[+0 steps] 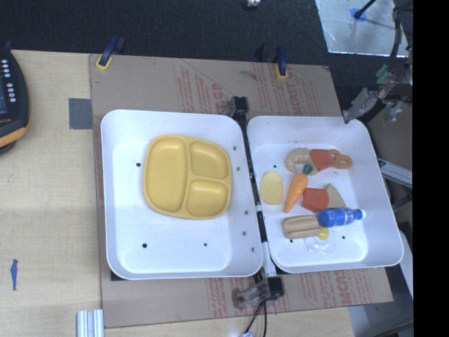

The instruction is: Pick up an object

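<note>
Camera view: the right bin [379, 248] holds about seven small toy foods, among them one orange carrot [295, 192] at its centre and one blue bottle [339, 217] at 5 o'clock; the left bin [175, 262] holds one yellow divided plate [187, 176]. The carrot looks light, stiff and slick, best pinched across its thick upper end. Arm parts sit at the right bin's 1 o'clock corner; jaws state: cannot tell.

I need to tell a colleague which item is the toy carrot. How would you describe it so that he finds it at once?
Start at the right white bin, the one full of small toy foods. Near its middle lies the carrot, slanted, its pale top pointing up-right. It is the only long, tapered orange piece, between the pale yellow oval and the red block.
</note>
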Robot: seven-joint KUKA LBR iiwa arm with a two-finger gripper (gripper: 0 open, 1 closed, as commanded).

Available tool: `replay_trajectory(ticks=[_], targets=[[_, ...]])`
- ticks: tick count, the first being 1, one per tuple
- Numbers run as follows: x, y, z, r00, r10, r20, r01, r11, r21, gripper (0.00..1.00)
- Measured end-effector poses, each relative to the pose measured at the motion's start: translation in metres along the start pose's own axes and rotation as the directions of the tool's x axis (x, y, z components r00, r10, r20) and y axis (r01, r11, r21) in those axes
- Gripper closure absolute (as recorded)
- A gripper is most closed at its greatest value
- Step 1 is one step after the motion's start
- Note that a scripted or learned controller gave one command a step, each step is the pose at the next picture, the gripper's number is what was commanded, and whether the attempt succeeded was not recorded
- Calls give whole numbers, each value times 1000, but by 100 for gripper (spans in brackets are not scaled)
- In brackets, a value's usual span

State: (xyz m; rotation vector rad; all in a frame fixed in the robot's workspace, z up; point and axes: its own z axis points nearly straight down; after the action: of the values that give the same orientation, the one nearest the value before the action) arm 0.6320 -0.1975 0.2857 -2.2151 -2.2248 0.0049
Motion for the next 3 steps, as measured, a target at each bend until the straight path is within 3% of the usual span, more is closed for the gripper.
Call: replay_trajectory(ticks=[1,2,3], targets=[[-3,24,120,1000,-4,-2,4,1000,9,0],[49,-28,195,1000,-5,-5,5,1000,11,0],[74,8,195,1000,2,-1,-2,1000,15,0]])
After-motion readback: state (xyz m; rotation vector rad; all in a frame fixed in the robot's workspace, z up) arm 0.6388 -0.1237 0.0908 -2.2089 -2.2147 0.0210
